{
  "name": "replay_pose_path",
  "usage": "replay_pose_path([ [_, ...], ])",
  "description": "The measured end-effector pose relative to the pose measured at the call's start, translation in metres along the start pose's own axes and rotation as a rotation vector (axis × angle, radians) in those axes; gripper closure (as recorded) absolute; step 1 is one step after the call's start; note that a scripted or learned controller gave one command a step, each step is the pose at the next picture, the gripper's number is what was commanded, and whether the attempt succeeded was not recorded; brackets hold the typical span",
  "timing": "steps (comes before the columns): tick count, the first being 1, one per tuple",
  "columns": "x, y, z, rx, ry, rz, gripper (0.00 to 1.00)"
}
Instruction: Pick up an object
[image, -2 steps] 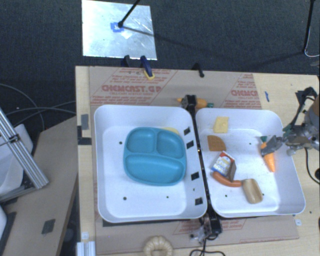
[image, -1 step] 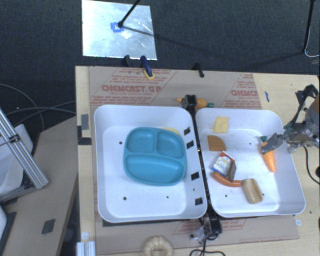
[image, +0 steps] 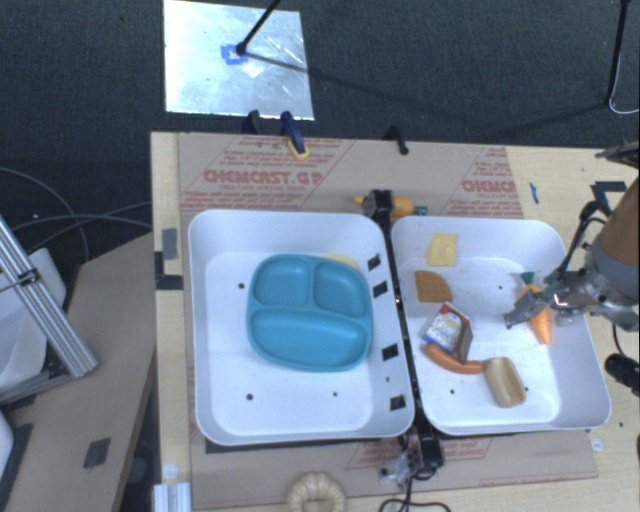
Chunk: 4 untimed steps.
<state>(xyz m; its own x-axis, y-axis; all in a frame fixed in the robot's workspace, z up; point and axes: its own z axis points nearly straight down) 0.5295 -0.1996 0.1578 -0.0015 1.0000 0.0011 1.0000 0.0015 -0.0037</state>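
Tool over the right bin beside an orange piece, other items scattered nearby.

The tabletop (image: 330, 165) carried two white bins side by side. The left bin (image: 220, 330) held a blue divided plate (image: 308, 310), with a bit of yellow showing at the plate's far edge. The right bin (image: 570, 390) held, from the far side toward the near side, a pale yellow square (image: 442, 249), a brown slice (image: 432, 287), a small printed box (image: 447, 329), a red sausage (image: 452, 360) and a tan bun (image: 505, 381). The tool (image: 535, 303) hung over the right side of that bin, just beside an orange carrot-like piece (image: 541, 322); how far its fingers were spread, and whether they gripped the piece, I cannot tell.
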Motion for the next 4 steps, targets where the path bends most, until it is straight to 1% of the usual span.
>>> replay_pose_path([
  [1,-0.001,0.007,0.060,-0.002,0.000,0.000,0.00],
  [2,0.000,0.008,0.074,-0.003,0.000,0.000,0.00],
  [3,-0.001,0.009,0.062,-0.007,-0.002,0.000,1.00],
  [4,-0.005,0.015,-0.001,-0.012,-0.004,-0.002,1.00],
])
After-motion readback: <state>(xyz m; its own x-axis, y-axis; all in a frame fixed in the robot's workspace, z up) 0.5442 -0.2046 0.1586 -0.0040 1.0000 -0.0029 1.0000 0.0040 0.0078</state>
